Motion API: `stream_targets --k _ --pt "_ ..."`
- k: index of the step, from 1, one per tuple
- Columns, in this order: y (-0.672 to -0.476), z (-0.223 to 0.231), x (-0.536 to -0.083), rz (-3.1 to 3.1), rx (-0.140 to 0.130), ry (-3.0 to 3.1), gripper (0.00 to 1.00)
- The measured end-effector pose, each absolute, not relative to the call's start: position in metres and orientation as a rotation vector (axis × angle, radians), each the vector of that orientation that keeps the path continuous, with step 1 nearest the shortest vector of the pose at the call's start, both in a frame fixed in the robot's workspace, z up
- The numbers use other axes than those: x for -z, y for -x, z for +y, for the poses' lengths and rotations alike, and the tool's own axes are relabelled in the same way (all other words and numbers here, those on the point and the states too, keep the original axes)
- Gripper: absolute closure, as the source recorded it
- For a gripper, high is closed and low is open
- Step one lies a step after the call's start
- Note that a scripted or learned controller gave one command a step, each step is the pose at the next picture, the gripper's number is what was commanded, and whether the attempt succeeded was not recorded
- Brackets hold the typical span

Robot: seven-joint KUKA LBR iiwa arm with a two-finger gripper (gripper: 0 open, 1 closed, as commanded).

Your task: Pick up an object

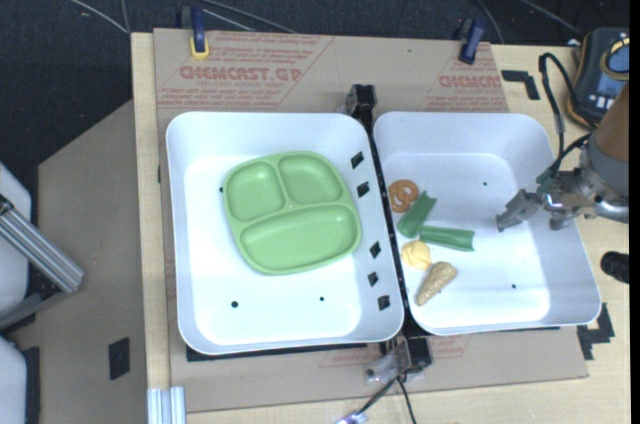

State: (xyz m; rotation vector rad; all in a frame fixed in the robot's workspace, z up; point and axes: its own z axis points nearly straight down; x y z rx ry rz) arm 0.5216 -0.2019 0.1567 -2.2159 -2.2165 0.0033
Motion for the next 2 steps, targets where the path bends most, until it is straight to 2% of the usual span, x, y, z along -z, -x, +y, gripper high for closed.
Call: stream_targets --k 1,2 --pt "-0.520 -0.195 -0.095 -2.216 -0.004 2.215 0.00" --pt "-0.522 -0.196 -0.110 -2.220 0.002 2.222 1.00"
